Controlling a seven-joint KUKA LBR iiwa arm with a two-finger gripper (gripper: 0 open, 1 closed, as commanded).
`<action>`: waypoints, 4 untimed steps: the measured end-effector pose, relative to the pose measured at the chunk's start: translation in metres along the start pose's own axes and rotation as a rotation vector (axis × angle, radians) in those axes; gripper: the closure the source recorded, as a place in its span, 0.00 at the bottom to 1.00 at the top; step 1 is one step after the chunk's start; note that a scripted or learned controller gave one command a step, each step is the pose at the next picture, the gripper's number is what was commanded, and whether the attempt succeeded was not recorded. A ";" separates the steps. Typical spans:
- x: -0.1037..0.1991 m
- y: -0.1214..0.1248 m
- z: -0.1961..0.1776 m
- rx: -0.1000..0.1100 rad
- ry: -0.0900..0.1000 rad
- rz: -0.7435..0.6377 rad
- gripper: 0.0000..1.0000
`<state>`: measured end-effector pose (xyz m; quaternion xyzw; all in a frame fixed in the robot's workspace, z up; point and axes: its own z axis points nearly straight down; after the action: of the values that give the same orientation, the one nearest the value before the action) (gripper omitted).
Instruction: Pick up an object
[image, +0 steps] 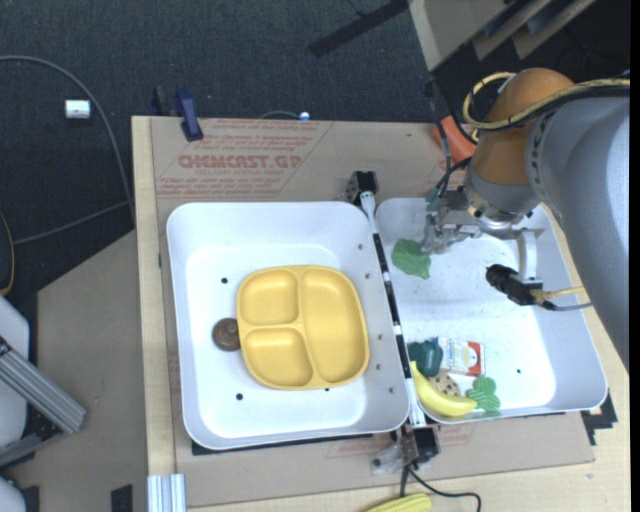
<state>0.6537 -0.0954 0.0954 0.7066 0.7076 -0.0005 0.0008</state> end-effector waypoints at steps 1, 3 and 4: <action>0.000 0.000 0.000 0.001 0.000 0.000 0.00; 0.004 0.002 0.011 -0.002 0.001 0.000 0.00; -0.004 0.013 0.010 -0.002 0.001 0.000 0.00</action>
<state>0.6669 -0.0990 0.0850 0.7066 0.7076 0.0004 0.0014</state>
